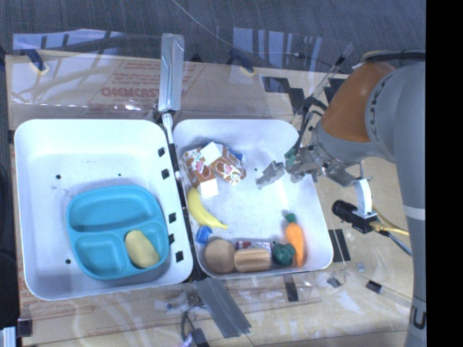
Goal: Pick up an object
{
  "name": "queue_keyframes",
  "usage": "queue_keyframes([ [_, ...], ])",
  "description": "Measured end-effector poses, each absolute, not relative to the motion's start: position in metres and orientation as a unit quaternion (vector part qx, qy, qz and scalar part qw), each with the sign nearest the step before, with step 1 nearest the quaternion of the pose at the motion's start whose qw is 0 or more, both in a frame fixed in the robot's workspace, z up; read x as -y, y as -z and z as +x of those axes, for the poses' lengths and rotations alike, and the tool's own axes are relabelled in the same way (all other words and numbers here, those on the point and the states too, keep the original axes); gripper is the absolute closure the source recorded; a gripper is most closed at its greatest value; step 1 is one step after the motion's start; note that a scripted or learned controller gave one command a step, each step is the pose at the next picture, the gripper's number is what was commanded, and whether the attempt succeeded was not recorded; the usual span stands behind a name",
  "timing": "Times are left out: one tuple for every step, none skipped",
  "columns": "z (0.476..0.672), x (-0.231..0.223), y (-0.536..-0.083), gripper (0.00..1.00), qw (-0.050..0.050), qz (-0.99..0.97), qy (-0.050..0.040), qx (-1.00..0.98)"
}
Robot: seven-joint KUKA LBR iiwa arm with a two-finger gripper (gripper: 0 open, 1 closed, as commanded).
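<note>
Pincer (273,173) over right bin (311,215), finger state unclear, nothing seen held. Right bin: one banana (200,210), one carrot (294,241), two cartons (212,165). Left bin (43,157): one blue tray (108,215), one potato (142,248).

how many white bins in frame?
2. Left bin holds a blue tray; right bin holds the food items, gripper above it.

Two white bins (239,132). A turquoise tray (108,226) holds a yellow potato (142,248). Yellow banana (199,210), orange carrot (294,241) with green top, red-and-white patterned carton (210,166), tan bread roll (219,255), grey arm (405,114) banded orange.
</note>
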State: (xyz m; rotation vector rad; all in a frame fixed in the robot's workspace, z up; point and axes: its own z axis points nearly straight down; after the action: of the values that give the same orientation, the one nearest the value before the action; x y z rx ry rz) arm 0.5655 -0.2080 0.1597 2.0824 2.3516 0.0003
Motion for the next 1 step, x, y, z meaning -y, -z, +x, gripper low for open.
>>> queue_keyframes([
  [0.4951,0.2104,-0.1135,0.0,-0.003,0.676,0.0013,-0.737],
])
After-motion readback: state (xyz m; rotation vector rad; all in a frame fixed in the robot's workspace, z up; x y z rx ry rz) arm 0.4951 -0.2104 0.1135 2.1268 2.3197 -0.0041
